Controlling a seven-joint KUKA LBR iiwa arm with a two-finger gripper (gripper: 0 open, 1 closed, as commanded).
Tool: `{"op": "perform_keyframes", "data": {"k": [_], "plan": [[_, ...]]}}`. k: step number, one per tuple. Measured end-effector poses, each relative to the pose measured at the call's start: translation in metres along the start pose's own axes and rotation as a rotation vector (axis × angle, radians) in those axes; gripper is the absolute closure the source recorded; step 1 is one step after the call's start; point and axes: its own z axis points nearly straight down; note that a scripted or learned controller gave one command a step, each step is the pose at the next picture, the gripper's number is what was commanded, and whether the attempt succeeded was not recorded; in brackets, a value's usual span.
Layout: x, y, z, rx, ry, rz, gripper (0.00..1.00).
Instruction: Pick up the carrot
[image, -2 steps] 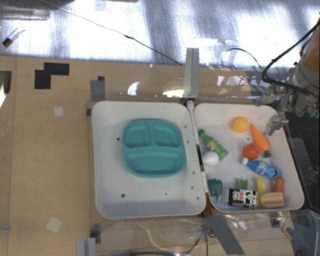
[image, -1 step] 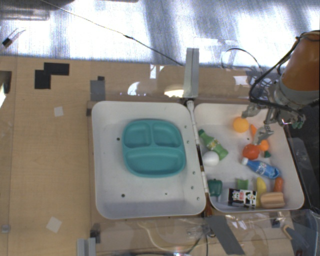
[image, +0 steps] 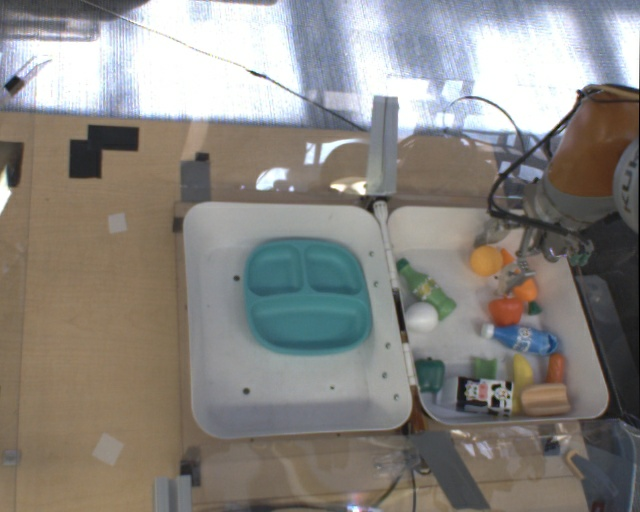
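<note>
My gripper (image: 533, 262) is hovering over the back of the right white plastic bin (image: 596, 392), beside the round orange ball (image: 486, 261); I cannot tell how it is set. The small orange plastic carrot (image: 524, 290) is lying just under it, stubby and tapered, touching the red-orange tomato-like toy (image: 506, 311). My wrist is partly covering the carrot's upper end, so its full outline is proving hard to make out.

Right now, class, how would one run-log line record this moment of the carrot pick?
stage: approach | gripper: over right bin, above carrot | carrot: lying in bin beside orange | held: nothing seen
</note>
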Motion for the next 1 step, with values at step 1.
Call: {"op": "perform_keyframes", "data": {"k": [1], "plan": [[0.0384,0.0086,-0.001,0.003,-0.012,-0.005,0.0]]}}
